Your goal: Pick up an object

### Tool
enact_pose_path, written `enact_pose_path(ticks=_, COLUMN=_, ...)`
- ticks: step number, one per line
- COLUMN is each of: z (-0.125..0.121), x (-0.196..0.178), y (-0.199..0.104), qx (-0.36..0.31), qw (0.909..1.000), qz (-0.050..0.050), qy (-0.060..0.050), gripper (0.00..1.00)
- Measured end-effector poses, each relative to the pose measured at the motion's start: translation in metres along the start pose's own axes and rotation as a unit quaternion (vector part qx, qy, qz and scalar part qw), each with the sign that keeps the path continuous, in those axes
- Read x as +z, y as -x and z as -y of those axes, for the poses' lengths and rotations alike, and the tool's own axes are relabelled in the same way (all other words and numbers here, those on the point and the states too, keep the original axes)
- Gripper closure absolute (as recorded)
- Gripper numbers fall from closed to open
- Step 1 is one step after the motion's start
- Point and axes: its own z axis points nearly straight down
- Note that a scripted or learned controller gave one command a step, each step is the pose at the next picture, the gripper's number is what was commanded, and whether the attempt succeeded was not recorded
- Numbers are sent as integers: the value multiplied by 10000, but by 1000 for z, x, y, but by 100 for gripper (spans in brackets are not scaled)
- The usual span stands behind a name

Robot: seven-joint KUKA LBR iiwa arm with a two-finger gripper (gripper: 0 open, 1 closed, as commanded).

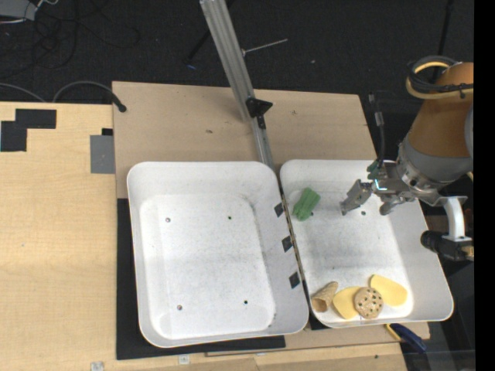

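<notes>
Grey metal fingers (363, 200) spread open, holding nothing, over speckled white bin (348, 246), blocky green piece (305, 204) nearby

Tan bench (186, 122) w/ black mat (122, 284) under 2 white bins side by side: left bin (205, 253), right bin (352, 246), edges touching.

Open floor mid right bin (348, 253); green block (306, 204) left, food pieces (360, 298) front.

No readable text or labels
</notes>
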Motion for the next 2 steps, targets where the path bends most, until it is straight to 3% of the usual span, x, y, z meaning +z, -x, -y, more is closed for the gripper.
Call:
enact_pose_path(ticks=1, z=-1, x=-2, y=1, qx=10, qw=10000, qz=6, qy=24, gripper=0)
enact_pose_path(ticks=2, z=-1, x=60, y=-7, qx=8, qw=10000, qz=0, qy=-7, gripper=0)
